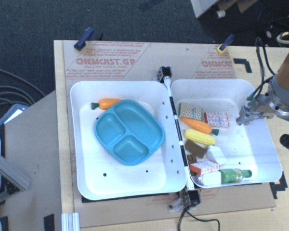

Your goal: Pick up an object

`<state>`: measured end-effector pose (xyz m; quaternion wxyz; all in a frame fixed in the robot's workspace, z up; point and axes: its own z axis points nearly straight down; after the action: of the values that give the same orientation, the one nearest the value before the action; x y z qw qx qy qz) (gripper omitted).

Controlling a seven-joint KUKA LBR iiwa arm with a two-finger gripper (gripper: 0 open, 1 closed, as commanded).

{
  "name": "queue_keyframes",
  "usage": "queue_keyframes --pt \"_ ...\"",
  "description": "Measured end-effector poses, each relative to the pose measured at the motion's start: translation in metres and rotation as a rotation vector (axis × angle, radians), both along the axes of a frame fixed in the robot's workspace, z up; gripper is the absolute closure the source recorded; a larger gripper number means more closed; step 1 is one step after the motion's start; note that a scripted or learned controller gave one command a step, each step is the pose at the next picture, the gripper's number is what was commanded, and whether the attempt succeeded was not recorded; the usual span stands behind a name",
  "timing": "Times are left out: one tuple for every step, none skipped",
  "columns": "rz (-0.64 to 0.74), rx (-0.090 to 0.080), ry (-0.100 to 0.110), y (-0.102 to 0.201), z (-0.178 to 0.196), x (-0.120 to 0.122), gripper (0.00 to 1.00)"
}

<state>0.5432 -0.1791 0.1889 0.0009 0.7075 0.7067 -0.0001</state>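
Hovering over the right bin point(265, 143), the gripper point(245, 117) apparently carries nothing; its opening I cannot tell. Nothing is picked yet: the yellow corn point(199, 137) lies among clutter, well left.

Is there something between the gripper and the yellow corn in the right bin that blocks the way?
Nothing visible does. The gripper sits at the right bin's right side, and bare white floor lies between it and the yellow corn. The toy carrot lies against the corn's far side, the brown block at its near side.

Pincer point(244, 117) low — arm from right
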Motion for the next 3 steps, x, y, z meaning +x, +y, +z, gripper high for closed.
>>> queue_keyframes --pt "0.001 0.001 0.001 0.001 -0.001 0.0 0.0" --pt "0.002 0.003 0.002 0.058 -0.105 0.003 0.0" --pt "0.002 0.002 0.001 0.08 -0.104 0.051 0.0"
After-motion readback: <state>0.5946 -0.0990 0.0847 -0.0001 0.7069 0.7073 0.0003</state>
